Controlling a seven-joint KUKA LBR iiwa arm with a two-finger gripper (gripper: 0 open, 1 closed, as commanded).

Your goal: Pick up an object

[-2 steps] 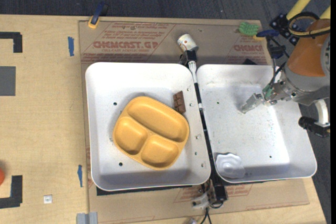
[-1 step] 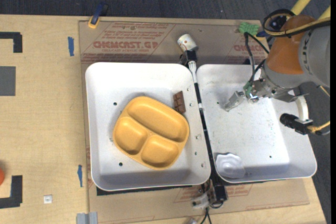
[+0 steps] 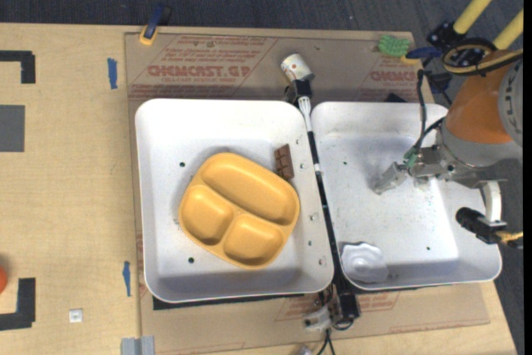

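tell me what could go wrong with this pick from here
The gripper sits over bare floor of the right bin, so closing here may grab nothing. The small white object lies against that bin's near-left corner, awkward to straddle. The yellow divided tray looks too wide for two fingers.

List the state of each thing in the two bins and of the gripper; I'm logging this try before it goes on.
Yellow divided tray: lying in the left bin, askew, untouched.
Small brown block: beside the tray, near the left bin's right wall.
Crumpled white object: at the right bin's near-left corner.
Gripper: low over the right bin, holding nothing.
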